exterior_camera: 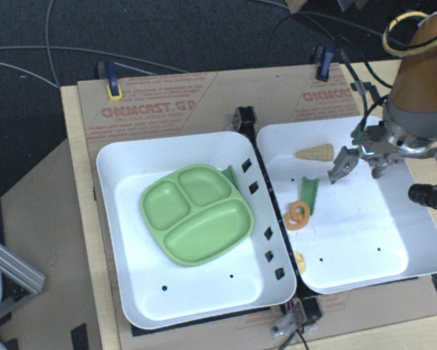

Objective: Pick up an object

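A: Over the right bin [416,261], the gripper [358,164] hangs, fingers spread apart and gripping nothing.

B: Objects?

A: Tan cone [315,153], green strip [308,191] and orange ring [297,215] lie left of it.

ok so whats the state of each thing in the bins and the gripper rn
green divided plate: lying flat, right side up, in the left bin
green stick: lying flat in the right bin, beside the orange ring
orange ring: lying flat in the right bin
tan cone: on its side, near the right bin's far edge
gripper: over the right bin, holding nothing
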Robot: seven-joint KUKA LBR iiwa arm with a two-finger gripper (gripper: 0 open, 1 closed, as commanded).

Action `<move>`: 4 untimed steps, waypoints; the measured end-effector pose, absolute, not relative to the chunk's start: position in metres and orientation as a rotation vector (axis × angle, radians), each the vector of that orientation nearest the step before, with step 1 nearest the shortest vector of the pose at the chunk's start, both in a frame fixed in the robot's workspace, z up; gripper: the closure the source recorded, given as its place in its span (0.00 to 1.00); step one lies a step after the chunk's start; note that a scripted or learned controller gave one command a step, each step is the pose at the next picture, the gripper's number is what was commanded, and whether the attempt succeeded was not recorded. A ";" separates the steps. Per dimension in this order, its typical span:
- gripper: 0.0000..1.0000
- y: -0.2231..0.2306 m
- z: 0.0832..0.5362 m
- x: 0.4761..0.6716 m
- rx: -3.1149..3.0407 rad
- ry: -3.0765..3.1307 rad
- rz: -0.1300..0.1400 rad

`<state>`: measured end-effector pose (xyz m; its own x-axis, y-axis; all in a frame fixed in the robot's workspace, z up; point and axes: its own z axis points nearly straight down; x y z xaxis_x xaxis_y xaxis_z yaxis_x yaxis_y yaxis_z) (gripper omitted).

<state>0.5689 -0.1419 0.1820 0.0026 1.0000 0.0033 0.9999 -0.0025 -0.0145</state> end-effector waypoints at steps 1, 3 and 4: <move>0.00 -0.142 0.189 0.572 -2.220 -2.220 0.000; 0.00 -0.136 0.084 0.563 -2.222 -2.218 -0.002; 1.00 -0.136 0.099 0.566 -2.224 -2.224 -0.009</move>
<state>0.5658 -0.1359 0.0995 0.0001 1.0000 0.0012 1.0000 -0.0001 0.0071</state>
